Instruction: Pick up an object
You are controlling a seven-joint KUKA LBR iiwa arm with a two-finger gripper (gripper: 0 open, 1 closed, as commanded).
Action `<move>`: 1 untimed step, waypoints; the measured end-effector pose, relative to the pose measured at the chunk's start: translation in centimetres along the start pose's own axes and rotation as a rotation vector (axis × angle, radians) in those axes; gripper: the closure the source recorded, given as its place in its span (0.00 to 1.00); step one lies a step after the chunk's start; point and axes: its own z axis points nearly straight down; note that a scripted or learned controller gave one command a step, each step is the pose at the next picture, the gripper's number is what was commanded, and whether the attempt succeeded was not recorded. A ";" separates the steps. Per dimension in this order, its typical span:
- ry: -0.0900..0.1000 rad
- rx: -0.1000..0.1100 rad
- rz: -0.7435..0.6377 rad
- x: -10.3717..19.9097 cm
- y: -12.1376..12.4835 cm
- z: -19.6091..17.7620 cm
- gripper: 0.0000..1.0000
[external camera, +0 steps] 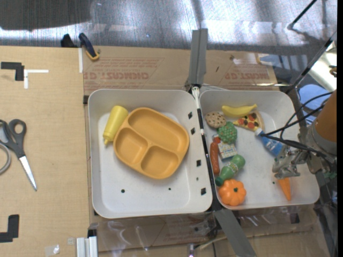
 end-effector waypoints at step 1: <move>0.000 0.000 0.000 0.0 0.0 0.0 0.00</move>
